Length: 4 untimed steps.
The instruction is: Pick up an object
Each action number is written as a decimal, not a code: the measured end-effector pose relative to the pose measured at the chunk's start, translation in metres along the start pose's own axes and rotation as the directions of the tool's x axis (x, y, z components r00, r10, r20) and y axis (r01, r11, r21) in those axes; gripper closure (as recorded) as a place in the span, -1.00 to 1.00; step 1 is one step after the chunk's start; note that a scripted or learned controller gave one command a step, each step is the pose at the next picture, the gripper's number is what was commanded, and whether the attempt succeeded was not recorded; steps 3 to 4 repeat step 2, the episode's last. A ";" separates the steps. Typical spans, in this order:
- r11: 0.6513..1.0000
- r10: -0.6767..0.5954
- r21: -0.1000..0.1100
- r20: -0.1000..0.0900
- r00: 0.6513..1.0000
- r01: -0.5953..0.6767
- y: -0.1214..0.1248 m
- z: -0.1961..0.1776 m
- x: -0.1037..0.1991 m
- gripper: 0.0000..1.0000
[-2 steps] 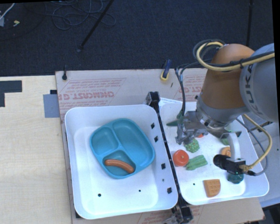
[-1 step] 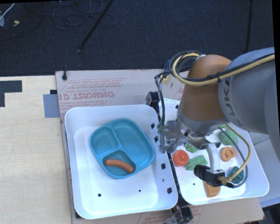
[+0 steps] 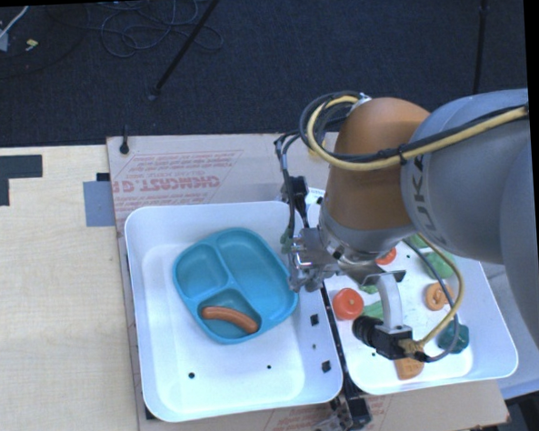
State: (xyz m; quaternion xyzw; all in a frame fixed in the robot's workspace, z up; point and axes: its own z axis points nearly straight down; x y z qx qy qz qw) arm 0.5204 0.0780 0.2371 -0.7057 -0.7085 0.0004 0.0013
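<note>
Scanning from the near edge: the right-hand bin (image 3: 486, 356) holds small loose toys. There is an orange piece (image 3: 407, 368) nearest, a teal item (image 3: 458, 336) just beyond it, then a red round toy (image 3: 348, 303) and an orange disc-like piece (image 3: 434, 296), all well apart from each other. They are too small to name any better.

The left-hand bin (image 3: 170, 380) holds a blue divided plate (image 3: 245, 266) lying flat and a bit skewed. A sausage (image 3: 228, 318) sits in its near compartment; the other compartments are bare.

The gripper (image 3: 301, 258) hangs at the divide between the two bins, just beside the plate's right rim. It is too cluttered to say whether it is wide or narrow, and nothing shows as held. The arm (image 3: 376, 176) bulks over the far part of the right bin. A cardboard sheet (image 3: 185, 179) lies under both bins at the far side.

Likely targets are the plate or the sausage, as they are nearest the gripper.

- **Sausage:** looks like a light toy, probably smooth and round, so it may roll or squirt out. Best pinched across its middle, short axis, coming straight down.
- **Plate:** looks like stiff, light plastic with a slick surface. The only hold is the thin raised rim or a divider ridge. An off-centre grip will make it tilt and could dump the sausage.
- **Right-bin toys:** light and easy to take, but partly under the arm.
</note>
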 end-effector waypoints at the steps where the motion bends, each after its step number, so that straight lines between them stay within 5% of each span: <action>1: 1.000 0.005 0.004 0.002 1.000 -0.005 -0.011 0.012 -0.009 1.00; 4: 1.000 0.004 0.004 0.002 1.000 -0.004 -0.010 0.019 -0.002 1.00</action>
